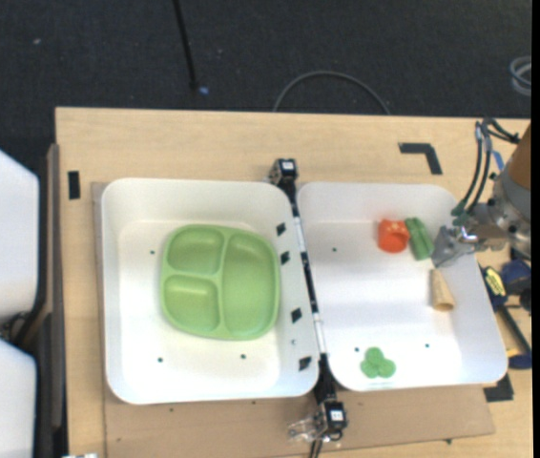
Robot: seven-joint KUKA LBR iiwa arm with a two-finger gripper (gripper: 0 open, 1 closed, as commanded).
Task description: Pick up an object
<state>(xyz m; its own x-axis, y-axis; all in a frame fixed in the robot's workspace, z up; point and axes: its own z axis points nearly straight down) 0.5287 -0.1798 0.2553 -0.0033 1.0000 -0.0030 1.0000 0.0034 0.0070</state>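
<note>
The metal two-finger gripper [453, 241] sits at the right edge of the right-hand shallow white bin [346, 284], about midway along that edge's upper half, carried by the grey arm with its orange band [518, 165] reaching in from the bench's right side; how far the gripper stands open cannot be told at this size, and nothing is seen held in it. Just beside the gripper, toward the bin's centre, lies a narrow dark-green elongated piece [418, 238], and touching or nearly touching that on its far side is a small orange-red cup-like object [393, 236]. Below the gripper, near the same right edge, lies a short tan cork-like cylinder [441, 290]. Near the bin's lower edge, well apart from the rest, rests a small flat bright-green clover-shaped piece [378, 363]. The left-hand shallow white bin [127, 351] carries a light-green plastic divided plate [220, 280] at its centre. Judged as candidates, all four small objects look light and rigid, probably smooth plastic or cork. The tan cylinder, isolated and close at hand, would likely accept the fingers across its short width; the orange-red object and the green piece crowd one another, and the flat clover offers little height to grip.
</note>
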